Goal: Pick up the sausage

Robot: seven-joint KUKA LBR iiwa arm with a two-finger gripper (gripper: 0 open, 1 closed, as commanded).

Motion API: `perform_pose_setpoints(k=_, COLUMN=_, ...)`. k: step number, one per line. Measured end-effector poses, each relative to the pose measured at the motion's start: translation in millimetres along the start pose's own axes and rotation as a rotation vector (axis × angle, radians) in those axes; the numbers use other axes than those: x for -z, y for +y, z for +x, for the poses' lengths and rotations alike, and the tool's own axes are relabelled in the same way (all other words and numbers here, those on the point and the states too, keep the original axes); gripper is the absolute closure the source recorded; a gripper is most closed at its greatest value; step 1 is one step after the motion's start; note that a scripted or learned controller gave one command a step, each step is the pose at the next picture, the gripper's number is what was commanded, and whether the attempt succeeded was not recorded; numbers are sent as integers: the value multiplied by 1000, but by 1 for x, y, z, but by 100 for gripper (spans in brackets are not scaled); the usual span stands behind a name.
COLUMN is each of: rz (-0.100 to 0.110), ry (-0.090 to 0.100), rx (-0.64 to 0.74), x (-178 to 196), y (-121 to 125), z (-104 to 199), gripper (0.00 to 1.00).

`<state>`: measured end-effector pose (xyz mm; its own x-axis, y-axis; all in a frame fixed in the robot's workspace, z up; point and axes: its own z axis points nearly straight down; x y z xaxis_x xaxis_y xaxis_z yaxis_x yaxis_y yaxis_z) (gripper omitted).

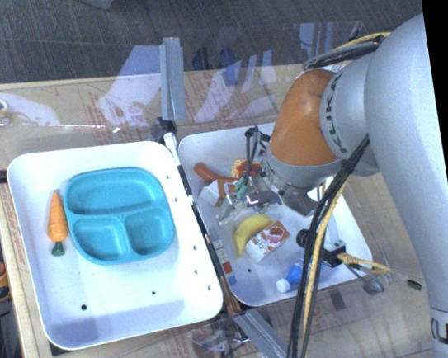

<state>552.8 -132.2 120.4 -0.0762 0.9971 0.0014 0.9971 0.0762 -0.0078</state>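
sausage [209, 173] just left of tool [247, 194]

Much of the right bin [250, 295] lay hidden under the arm [386, 150].

The arm's grey bulk and orange band covered the bin's far right corner and right wall, and ran off the frame at the bottom. The sausage [211, 173] showed one reddish end; its other end was lost among clutter by the gripper [247, 194], whose fingers were too tangled with small items to read. A packet [271, 239] beside the banana [251, 230] carried print too small to make out. A blue-and-white item [291, 277] near the front wall was partly crossed by cables [316, 264] and could not be identified.
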Motion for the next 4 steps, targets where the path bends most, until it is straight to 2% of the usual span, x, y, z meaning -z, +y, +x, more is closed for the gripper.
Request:
perform_pose_setpoints(k=1, rz=-6, ry=-4, rx=32, x=-29, y=49, z=15, gripper=0)
perform_pose_setpoints(k=2, rz=15, ry=0, rx=37, x=-31, y=94, z=12, gripper=0)
perform_pose_setpoints(k=3, rz=-7, ry=-2, rx=76, x=196, y=51, z=46, gripper=0)
perform_pose_setpoints(k=4, rz=-1, ry=-1, rx=109, x=61, y=66, z=-1, gripper=0)
